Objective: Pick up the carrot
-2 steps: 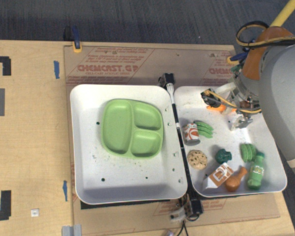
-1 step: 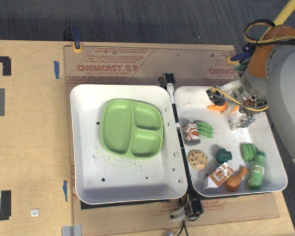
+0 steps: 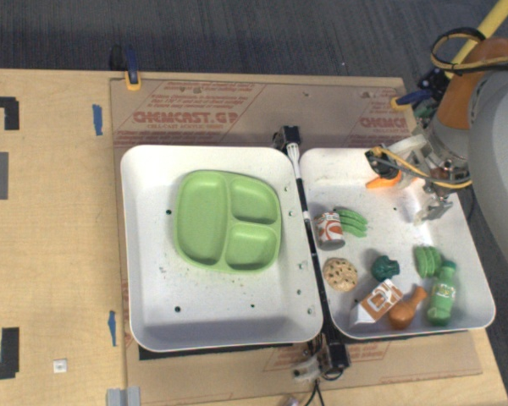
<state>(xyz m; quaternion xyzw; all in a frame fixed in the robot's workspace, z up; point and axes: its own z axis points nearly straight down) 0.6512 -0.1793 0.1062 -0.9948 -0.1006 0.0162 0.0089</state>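
The pincer (image 3: 429, 207), spread impossible to tell, hangs just right of the carrot (image 3: 380, 181) in the right bin (image 3: 332, 172).

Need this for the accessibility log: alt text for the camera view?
The robot's hand is over the far end of the right bin, beside the orange carrot. The left bin holds a green divided plate; the right one also holds a cookie, a green bottle and other toy foods.
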